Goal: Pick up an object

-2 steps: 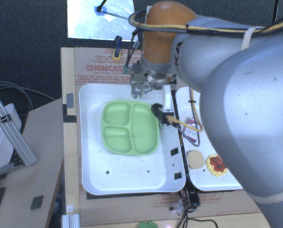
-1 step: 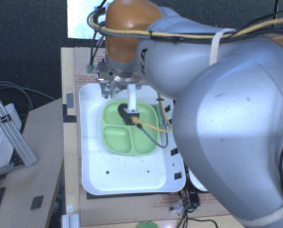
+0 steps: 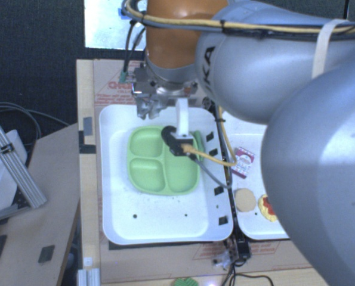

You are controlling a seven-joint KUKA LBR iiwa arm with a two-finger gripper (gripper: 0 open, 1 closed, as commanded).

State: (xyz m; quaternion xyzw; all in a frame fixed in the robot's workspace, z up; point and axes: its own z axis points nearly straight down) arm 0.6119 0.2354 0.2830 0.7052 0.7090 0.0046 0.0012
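A light green divided plate [image 3: 159, 162] lies in the left white bin [image 3: 159, 228], toward its far half. My gripper [image 3: 146, 109] hangs over the bin's far edge, just beyond the plate's far rim. Its metal fingers point down and look empty, though the wrist hides how far apart they stand. In the right bin [image 3: 258, 231] I see a small red-and-white packet [image 3: 243, 161], a round tan disc [image 3: 245, 199] and a red-and-yellow item [image 3: 266, 206], partly covered by my arm.
My big grey arm covers most of the right bin and the upper right of the view. A cardboard sheet [image 3: 114, 85] lies under both bins. A grey side table [image 3: 40, 207] stands at the left. A green thing [image 3: 184, 282] peeks in at the bottom edge.
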